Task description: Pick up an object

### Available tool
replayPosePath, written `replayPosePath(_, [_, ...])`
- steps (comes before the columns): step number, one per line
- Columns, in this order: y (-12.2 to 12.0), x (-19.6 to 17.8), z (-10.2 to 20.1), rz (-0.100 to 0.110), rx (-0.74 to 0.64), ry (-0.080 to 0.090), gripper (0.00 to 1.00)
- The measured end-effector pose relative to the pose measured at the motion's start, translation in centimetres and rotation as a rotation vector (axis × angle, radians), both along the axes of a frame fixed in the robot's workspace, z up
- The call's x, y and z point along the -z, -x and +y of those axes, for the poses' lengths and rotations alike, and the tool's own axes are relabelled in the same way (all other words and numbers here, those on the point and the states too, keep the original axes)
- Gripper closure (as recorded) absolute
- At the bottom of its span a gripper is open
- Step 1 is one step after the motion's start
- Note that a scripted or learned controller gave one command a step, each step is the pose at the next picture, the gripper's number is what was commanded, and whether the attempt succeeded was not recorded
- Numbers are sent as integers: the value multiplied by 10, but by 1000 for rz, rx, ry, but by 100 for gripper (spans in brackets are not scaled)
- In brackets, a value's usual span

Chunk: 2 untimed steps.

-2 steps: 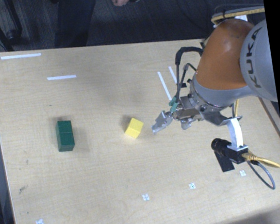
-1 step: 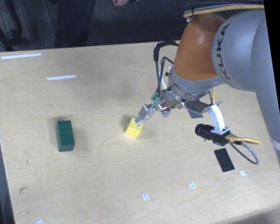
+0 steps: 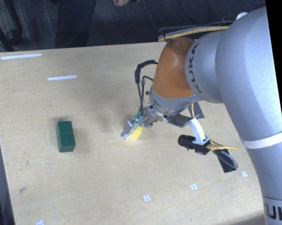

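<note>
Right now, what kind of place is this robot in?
Probably a robot testing lab: a big grey robot arm reaches over a wooden table with a green block and small square markers on it.

The pale wooden table (image 3: 90, 195) bears a green block (image 3: 65, 136) lying flat toward its left side, well apart from a small yellow piece (image 3: 135, 132) near the middle, with a white tape strip (image 3: 62, 77) toward the far edge and small white square marks (image 3: 147, 198) along the near side.
</note>
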<state>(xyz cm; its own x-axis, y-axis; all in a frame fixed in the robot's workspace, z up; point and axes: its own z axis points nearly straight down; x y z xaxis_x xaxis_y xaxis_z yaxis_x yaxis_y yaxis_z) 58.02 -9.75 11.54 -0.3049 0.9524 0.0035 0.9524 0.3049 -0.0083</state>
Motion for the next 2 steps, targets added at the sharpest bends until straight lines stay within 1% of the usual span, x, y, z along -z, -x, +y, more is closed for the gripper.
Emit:
replayPosePath(1, [-21,28,-27,-3,-34,0,0])
replayPosePath(2, [-21,22,-27,4,-38,0,100])
